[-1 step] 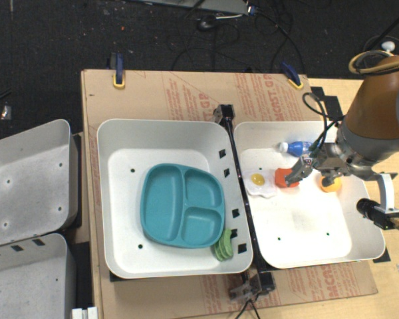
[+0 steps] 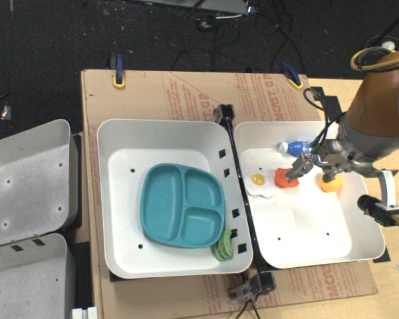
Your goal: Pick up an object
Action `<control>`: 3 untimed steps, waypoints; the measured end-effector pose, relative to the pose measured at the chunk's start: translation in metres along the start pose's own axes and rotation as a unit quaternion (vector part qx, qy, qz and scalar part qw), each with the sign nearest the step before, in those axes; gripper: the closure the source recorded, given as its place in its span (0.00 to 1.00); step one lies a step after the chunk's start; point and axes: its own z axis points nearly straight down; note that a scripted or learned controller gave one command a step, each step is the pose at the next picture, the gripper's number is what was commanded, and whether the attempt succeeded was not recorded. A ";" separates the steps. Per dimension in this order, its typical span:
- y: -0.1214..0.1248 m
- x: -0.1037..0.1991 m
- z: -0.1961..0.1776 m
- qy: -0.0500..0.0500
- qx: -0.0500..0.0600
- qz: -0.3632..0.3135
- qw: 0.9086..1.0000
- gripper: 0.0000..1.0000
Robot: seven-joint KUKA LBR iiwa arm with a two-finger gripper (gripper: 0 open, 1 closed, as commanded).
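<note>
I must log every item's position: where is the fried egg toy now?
The fried egg toy lies in the right bin, near its left wall, just left of the orange-red object.

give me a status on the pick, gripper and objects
Gripper low in right bin, at orange-red object; no grasp confirmed. Fried egg toy, yellow piece, blue bottle crowd close. Teal plate in left bin.

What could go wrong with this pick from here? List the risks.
1. The gripper sits over a tight cluster in the right bin: the orange object, the fried egg toy and the blue and white object lie close together, so it may nudge a neighbour or close on two things.
2. The yellow object lies under the wrist and could be bumped.
</note>
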 end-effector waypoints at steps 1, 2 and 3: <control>0.008 0.005 0.049 0.000 0.002 0.000 1.000 0.00; 0.015 0.001 0.098 0.000 0.002 0.001 1.000 0.00; 0.016 0.001 0.110 0.000 0.000 0.001 1.000 0.00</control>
